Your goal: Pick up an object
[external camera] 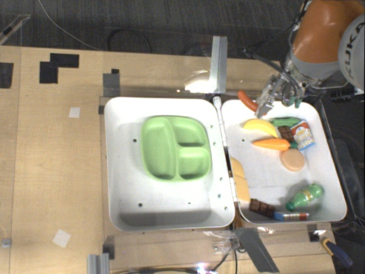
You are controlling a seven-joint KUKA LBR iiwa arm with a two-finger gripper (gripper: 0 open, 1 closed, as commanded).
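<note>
My gripper (267, 103) hangs over the far rim of the right bin (331, 170), and nothing shows in its grasp. Just left of it a red-orange sausage (246, 100) lies against the rim. Below it in the bin are a yellow banana (260, 127), an orange carrot (271, 144), a green item (285, 121), a small colourful packet (304, 136) and a tan round disc (293, 161). A green bottle (305, 196), a brown bar (261, 207) and a blue-red pen (292, 215) lie near the front wall. A tan slab (239, 178) leans at the left wall.
The left bin (122, 198) holds a green divided plate (174, 147). A metal post (219, 67) stands behind the gap between the bins. The arm's orange band (319, 33) sits at the upper right. Wooden bench surface lies to the left.
</note>
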